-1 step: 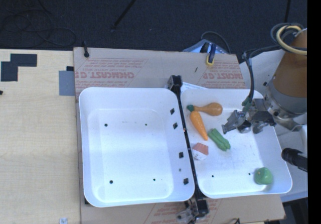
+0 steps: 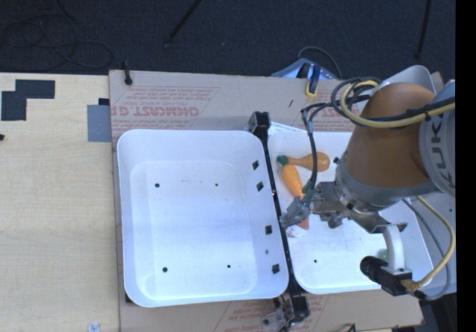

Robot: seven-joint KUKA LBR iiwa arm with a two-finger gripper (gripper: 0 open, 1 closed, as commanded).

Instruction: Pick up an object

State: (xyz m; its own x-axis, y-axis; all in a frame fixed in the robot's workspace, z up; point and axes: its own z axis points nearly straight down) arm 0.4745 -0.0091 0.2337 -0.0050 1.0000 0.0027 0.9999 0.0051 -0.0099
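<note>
Gripper lowered in right bin beside carrot

Gripper was observed low in the right bin, close to the black divider shared with the left bin. Whether it was spread or pressed together could not be told, and no object was seen pinched. A carrot was found lying just above the gripper, near it; contact could not be confirmed. A second orange item was noted beside the carrot, partly crossed by a black cable. Both bins were seated on a cardboard sheet.
</note>
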